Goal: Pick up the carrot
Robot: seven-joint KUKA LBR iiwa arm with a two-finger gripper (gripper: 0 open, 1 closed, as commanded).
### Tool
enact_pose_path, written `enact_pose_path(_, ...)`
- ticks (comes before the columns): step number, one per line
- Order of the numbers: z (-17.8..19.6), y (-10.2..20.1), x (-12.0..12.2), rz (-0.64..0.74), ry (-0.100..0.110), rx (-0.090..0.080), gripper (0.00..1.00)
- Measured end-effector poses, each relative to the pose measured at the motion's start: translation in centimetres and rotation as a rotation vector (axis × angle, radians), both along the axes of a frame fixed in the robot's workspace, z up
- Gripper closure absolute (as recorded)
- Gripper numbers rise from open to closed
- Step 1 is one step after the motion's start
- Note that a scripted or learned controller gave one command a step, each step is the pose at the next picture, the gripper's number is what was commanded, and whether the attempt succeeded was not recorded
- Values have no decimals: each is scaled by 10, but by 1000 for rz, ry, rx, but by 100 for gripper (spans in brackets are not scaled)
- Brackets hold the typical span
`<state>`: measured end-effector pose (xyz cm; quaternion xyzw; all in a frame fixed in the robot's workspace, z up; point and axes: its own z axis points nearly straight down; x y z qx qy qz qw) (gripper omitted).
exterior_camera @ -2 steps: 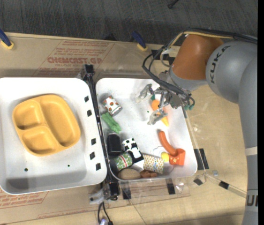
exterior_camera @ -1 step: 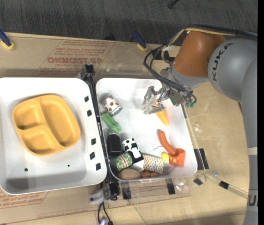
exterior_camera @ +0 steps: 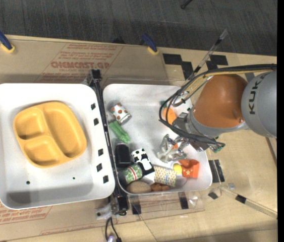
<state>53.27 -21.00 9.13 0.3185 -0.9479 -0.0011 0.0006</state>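
- The gripper (exterior_camera: 174, 147) hangs low over the right-hand part of the right bin (exterior_camera: 147, 97). Its metal tip points toward the bin's near end, and I cannot tell whether it is spread or pressed together. Nothing can be seen in its grasp.
- Just above it, the arm's orange band (exterior_camera: 217, 102) covers the far right corner of that bin.
- The carrot (exterior_camera: 170, 115) shows as a small orange patch at the left edge of the wrist. It lies in the right bin and is mostly hidden under the arm, apart from the gripper's tip.
- Just beside the gripper, toward the near wall, sit a red-orange box (exterior_camera: 190, 168) and a pale yellow carton (exterior_camera: 165, 176).
- Along the near wall lie a black-and-white patterned thing (exterior_camera: 143, 158), a green-labelled can (exterior_camera: 131, 174) and a brown potato-like lump (exterior_camera: 139, 187).
- By the bin's left wall lie a black thing (exterior_camera: 122, 155), a green vegetable (exterior_camera: 118, 132) and a small tilted can (exterior_camera: 120, 113).
- The left bin (exterior_camera: 10, 185) holds a yellow divided plate (exterior_camera: 50, 133).
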Motion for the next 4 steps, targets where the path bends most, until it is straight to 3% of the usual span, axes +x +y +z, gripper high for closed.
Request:
enact_pose_path(1,29,1,98,208,-9,-2,100)
enact_pose_path(2,28,0,97,207,-6,-1,0)
enact_pose_path(3,4,0,83,21,-9,-3,0)
enact_pose_path(4,17,1,85,25,-14,-3,100)
